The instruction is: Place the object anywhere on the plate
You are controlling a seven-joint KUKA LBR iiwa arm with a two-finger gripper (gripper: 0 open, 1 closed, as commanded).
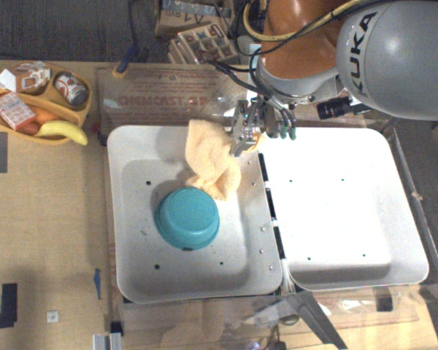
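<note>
A teal round plate lies in the middle of the left white bin. A pale yellow cloth hangs bunched above the bin's back right part, and its lower end reaches the plate's far rim. My gripper comes in from the right over the wall between the bins. It is shut on the cloth's upper right edge, which is pinched between the fingers. The orange band and grey arm rise behind it at the upper right.
The right white bin sits beside the left one, and a narrow gap divides them. A yellow tray with a banana and packaged foods stands on the bench at the far left. Boxes and cables lie behind the bins.
</note>
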